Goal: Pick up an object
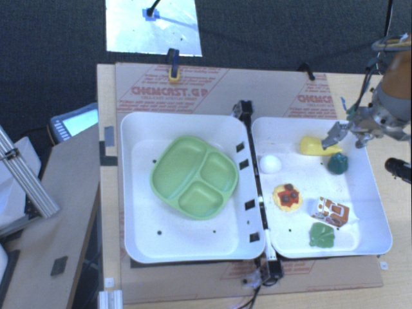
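The right bin holds several small objects: a yellow piece, a white ball, a dark green round piece, a small pizza toy, a red-and-white packet and a green leafy piece. My gripper hangs at the bin's far right corner, just above the yellow and dark green pieces. Its two fingers stand apart with nothing between them.
The left bin holds a light green divided plate. A black divider with clips runs between the bins. The arm's grey body with its orange band comes in over the bench's right edge.
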`<control>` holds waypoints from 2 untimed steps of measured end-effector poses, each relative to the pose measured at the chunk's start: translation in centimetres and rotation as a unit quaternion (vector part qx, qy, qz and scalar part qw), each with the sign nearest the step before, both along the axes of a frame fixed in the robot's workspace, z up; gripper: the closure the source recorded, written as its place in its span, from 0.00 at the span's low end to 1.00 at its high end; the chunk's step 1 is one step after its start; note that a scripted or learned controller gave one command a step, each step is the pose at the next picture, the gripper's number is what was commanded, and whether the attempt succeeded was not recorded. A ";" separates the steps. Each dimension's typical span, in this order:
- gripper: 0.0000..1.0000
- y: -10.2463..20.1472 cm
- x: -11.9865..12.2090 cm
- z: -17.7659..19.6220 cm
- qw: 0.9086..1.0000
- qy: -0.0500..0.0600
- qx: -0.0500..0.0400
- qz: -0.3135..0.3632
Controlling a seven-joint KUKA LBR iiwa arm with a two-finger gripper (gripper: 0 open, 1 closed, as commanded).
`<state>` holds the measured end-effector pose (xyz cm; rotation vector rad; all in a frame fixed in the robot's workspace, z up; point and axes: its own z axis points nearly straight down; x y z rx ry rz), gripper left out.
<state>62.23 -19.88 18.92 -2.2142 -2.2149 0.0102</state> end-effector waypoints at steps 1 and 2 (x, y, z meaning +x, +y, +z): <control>0.00 0.1 0.3 0.9 1.000 -0.006 -0.001 0.002; 0.00 0.4 0.6 -5.3 1.000 -0.006 -0.001 0.003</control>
